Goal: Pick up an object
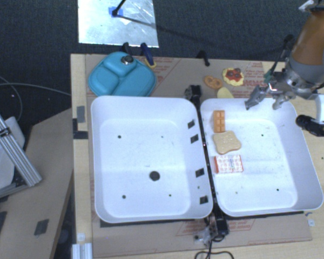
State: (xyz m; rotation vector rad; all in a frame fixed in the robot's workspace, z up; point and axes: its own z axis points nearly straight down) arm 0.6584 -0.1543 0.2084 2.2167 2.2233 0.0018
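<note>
Camera view: tan bench [167,72] on dark carpet [32,31] carries two white bins [151,144], gripper [265,100] spread, holding nothing.

The grey arm [313,42] comes in from the right, its orange band above the wrist. Below it, the gripper [265,100] hangs with both fingers spread apart, nothing between them.

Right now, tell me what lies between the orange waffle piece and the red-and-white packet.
In the camera view, the toast slice lies between the orange waffle piece and the red-and-white packet.
</note>
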